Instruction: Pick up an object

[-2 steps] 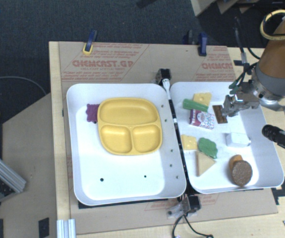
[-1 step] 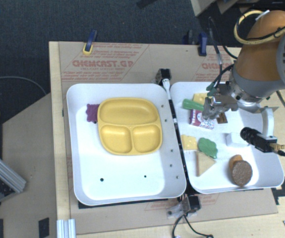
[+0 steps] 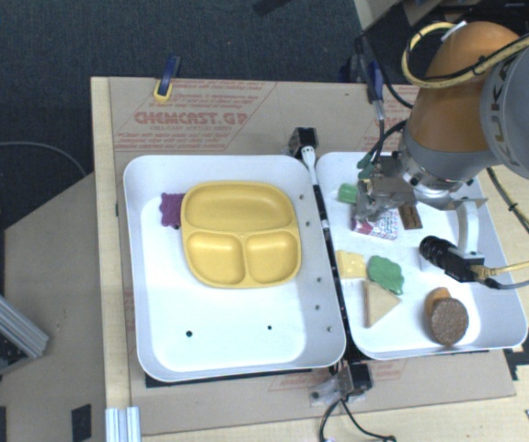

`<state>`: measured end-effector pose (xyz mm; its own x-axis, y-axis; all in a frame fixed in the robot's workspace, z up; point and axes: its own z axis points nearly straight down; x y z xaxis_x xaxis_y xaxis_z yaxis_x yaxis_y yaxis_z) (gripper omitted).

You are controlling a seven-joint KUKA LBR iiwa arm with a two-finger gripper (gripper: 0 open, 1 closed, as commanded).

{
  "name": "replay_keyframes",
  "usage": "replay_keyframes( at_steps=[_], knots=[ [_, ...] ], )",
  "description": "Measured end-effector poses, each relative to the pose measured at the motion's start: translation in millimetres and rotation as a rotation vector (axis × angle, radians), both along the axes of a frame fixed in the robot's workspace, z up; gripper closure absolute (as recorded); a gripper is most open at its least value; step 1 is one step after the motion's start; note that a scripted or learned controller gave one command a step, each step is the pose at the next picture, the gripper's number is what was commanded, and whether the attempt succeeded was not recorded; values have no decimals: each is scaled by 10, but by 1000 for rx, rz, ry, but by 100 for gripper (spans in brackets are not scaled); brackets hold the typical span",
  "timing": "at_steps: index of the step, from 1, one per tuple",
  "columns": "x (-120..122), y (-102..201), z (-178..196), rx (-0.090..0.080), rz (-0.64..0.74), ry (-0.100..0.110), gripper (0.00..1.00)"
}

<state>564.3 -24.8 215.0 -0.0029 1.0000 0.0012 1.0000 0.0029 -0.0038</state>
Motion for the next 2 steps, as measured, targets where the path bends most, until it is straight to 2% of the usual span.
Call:
replay_keyframes(
  at_steps=[1,2],
  knots=[
    [-50,-23,190,-1,-2,-7,100],
    [29,58,8,-1,-2,-1,100]
  ],
)
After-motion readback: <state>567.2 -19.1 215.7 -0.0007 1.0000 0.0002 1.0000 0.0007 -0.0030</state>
